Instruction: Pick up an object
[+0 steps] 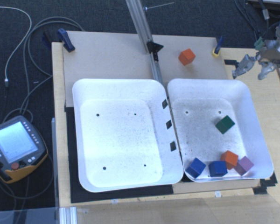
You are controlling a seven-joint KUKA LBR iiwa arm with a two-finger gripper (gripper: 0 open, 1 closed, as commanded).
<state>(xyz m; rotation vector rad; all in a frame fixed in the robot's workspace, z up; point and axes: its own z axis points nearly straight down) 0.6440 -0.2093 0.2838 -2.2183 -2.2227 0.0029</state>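
The tool (pixel 253 69) hangs at the far right of the camera view, above the tabletop (pixel 112 59) just beyond the far right corner of the right bin (pixel 256 106). Its two fingers are spread apart with nothing between them; one finger (pixel 242 66) points down and left, the other sits closer to the frame's edge.

Below the tool, the right bin carries five blocks. A green block (pixel 225 124) lies alone near the middle of the bin's right half. Along the near edge a row forms: a blue block (pixel 195 167) at the left, a second blue block (pixel 218 168) just beside it, an orange block (pixel 230 158) touching or nearly touching that second blue one, and a purple block (pixel 244 164) at the right end, close against the orange one.

Outside the bins, another orange block (pixel 187 56) rests on the bare tabletop behind the right bin, well apart from the tool. A metal rail (pixel 140 22) slants down toward the gap between the bins. The left bin (pixel 84 97) is speckled with dark flecks.

Off the tabletop at the left, a handheld control pendant (pixel 14 148) lies on the dark floor, with cables (pixel 18 45) looping above it.
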